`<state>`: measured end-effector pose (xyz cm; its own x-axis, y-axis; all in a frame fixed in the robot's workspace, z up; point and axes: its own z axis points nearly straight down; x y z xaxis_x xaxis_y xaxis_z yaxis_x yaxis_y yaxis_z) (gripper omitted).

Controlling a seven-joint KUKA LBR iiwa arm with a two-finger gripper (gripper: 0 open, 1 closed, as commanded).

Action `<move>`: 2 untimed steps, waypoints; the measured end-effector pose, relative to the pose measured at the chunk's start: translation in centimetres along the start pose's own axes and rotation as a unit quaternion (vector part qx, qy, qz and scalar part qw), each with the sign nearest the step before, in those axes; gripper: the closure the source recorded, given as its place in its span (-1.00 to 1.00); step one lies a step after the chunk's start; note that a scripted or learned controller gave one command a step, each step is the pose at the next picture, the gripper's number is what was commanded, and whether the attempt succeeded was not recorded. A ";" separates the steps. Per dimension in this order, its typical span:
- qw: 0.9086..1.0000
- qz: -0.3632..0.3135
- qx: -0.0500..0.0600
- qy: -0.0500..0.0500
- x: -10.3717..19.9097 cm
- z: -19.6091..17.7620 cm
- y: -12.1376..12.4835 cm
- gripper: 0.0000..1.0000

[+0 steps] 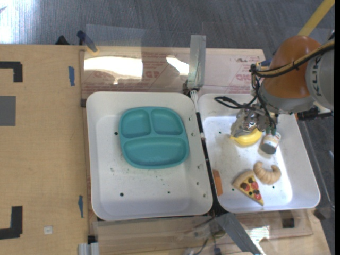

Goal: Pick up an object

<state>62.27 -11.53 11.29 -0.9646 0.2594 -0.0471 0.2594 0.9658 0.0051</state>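
The banana [247, 138] is in the right bin [297, 195], upper half, with the gripper [248, 125] right on top of it. Can't tell if it's open or clamped. I'd straddle the narrow width, then lift straight up. The croissant [267, 172] and pizza [248, 186] sit well toward the front, and the left wall is fairly near.

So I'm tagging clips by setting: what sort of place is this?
Probably a robotics lab bench, not a kitchen: a robot arm reaches over the right bin holding a toy pizza slice and croissant; the left bin holds a teal plate.
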 end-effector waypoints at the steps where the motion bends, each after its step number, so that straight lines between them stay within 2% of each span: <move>1: 0.981 0.194 0.005 0.018 3.1 -7.7 2.9 1.00; 2: 0.997 0.081 0.001 0.016 7.0 -18.1 8.0 1.00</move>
<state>56.73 -1.90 29.10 -0.9107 0.4127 -0.0144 0.4127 0.9109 0.0078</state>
